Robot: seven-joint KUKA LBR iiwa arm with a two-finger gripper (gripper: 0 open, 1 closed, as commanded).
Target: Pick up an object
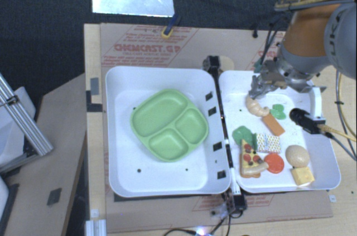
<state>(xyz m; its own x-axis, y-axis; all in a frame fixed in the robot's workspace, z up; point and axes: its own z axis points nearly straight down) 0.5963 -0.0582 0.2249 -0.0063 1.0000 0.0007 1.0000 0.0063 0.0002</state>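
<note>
My gripper (258,88) hangs over the far left part of the right bin (329,165). It is just above a pale tan croissant-shaped toy (255,107), and whether it touches the toy cannot be told. Beside the croissant lie an orange block (273,124) and a small green piece (278,111). Nearer the front are a green leafy toy (244,134), a pizza slice (251,161), a speckled colourful block (268,143), a red disc (274,163), a tan egg-shaped toy (297,155) and a yellow cheese block (302,175).
A green divided plate (169,124) lies in the left bin (120,173). A black hinge strip (220,118) runs between the two bins. The arm's orange band and grey body (312,34) reach in over the right bin's far right corner.
</note>
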